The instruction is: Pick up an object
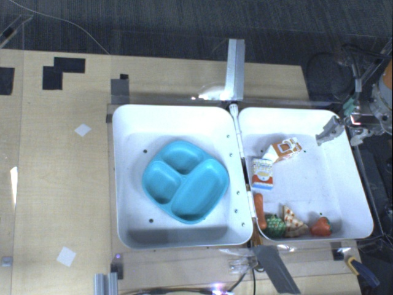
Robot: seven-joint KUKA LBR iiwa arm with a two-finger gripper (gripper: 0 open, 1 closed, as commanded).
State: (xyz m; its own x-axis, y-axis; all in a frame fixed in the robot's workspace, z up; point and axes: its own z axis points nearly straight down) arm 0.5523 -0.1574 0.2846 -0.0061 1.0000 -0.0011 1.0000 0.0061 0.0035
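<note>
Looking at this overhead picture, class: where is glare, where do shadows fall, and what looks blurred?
Camera view: glare whitens the metal post's base at the bins' top; soft shadow lies under the blue tray and along the left bin's near wall; the gripper at the right bin's top corner is slightly blurred; small items stay fairly sharp.

Even, bright overhead light glares off the white bins (184, 112), with perhaps slightly soft detail at the right edge.
</note>
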